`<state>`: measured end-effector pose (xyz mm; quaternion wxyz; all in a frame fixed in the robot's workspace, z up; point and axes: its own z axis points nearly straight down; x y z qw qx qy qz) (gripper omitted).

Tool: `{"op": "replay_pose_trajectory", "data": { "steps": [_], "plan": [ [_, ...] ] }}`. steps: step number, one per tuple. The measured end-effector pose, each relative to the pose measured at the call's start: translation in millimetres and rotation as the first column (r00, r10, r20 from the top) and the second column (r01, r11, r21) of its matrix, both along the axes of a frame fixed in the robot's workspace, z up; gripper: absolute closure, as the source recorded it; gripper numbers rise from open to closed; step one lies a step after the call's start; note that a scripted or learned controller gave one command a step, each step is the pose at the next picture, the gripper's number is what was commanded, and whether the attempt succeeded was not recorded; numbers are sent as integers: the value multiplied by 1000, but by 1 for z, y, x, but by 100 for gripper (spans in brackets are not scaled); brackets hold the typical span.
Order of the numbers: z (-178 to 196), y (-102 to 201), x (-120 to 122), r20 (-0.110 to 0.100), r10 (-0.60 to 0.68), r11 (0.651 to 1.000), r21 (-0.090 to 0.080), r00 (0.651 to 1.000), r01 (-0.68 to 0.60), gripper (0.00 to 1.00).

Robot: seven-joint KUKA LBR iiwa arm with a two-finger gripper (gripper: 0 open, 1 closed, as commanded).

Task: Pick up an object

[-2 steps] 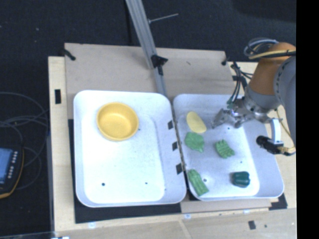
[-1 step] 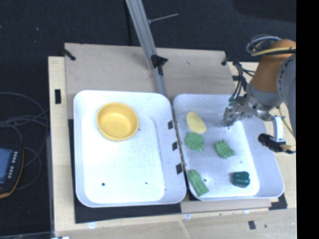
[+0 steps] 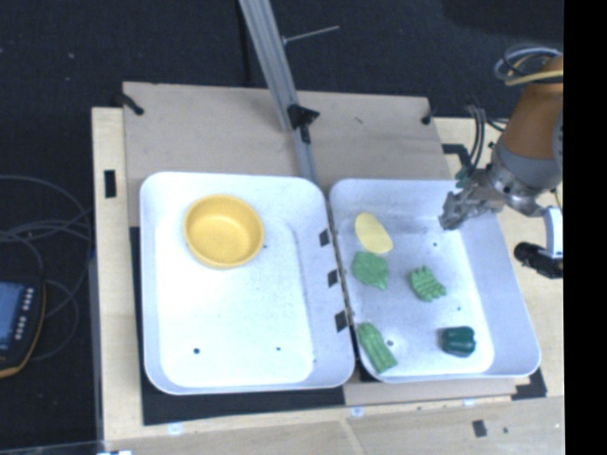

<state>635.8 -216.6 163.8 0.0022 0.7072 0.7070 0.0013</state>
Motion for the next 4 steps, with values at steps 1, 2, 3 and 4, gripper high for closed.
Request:
{"op": "replay_pose_trajectory", "data": {
  "steps": [1, 2, 3, 4],
  "plan": [
    [53, -1, 1, 1, 0, 1000, 0, 1000, 0, 100],
    [48, 53, 8, -4, 4, 1000, 1, 1000, -4, 100],
    [62, 110, 6, -3, 4, 1000, 2, 1000, -4, 100],
    [58, 168, 13, -5, 5, 1000, 3, 1000, -5, 100]
  ]
}}
